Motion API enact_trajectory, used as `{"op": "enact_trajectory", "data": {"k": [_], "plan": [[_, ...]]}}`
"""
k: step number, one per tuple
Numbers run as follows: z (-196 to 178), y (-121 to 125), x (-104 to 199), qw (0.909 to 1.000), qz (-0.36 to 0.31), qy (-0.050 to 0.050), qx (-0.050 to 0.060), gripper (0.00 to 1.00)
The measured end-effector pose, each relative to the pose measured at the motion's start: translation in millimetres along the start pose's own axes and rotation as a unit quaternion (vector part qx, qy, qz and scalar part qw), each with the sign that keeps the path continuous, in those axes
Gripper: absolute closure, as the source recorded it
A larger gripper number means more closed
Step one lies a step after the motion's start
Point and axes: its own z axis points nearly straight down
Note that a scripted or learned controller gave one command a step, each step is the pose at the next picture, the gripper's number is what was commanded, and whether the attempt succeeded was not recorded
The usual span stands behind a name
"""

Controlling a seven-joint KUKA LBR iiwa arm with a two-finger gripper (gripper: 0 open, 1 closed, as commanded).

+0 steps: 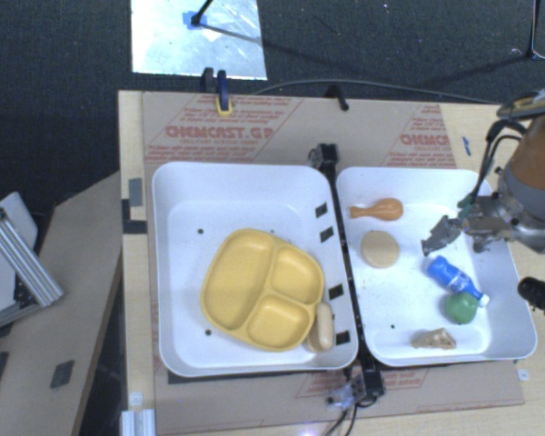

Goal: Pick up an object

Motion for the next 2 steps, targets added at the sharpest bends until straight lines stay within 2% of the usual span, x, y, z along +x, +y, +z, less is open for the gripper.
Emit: {"op": "enact_trajectory", "data": {"k": [1,2], "plan": [[-6.3,2.5,0.2,1.0,-0.001,-0.001,-0.006,0.0],[38.0,6.4,6.9,1.0,-0.001,0.0,-0.004,0.0]]}}
